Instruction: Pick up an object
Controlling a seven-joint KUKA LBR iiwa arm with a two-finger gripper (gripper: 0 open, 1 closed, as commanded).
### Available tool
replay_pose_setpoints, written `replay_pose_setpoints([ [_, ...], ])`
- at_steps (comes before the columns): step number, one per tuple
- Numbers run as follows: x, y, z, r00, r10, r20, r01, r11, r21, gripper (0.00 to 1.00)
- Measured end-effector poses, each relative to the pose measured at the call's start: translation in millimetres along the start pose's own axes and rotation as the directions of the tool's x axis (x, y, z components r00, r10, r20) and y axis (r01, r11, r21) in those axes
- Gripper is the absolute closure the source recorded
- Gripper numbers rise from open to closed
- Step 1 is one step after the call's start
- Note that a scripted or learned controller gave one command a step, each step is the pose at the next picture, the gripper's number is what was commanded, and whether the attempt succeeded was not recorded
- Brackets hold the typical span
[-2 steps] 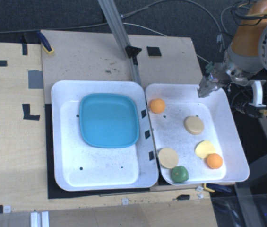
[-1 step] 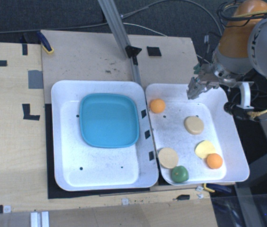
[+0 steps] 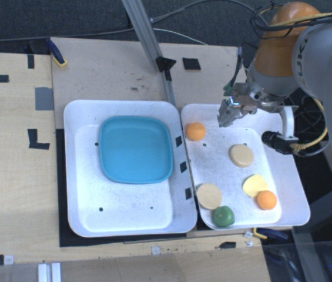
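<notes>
While its fingers' state is unclear, the hand (image 3: 229, 115) hangs near an orange ball (image 3: 195, 131); a beige disc (image 3: 241, 155) lies apart.

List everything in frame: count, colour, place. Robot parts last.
shallow white plastic bins: 2, white, side by side on the bench; left bin, right bin
square turquoise plate: 1, turquoise, in the left bin
round orange balls: 2, orange, right bin; one at its far left corner, one near its right edge
flat beige discs: 2, beige, right bin; one mid-bin, one at the near left
pale yellow piece: 1, yellow, right bin, touching the near orange ball
round green ball: 1, green, right bin, near edge
gripper: 1, grey, above the right bin's far end, nothing visibly held
</notes>
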State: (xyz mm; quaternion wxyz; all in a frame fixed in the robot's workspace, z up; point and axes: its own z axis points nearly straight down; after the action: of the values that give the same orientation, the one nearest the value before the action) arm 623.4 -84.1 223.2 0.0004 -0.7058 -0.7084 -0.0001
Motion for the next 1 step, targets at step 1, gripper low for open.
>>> replay_pose_setpoints([
  [1, 62.4, -3.2, -4.1, 1.0, -0.001, -0.001, 0.001, 1.0, 0.0, 1.0],
])
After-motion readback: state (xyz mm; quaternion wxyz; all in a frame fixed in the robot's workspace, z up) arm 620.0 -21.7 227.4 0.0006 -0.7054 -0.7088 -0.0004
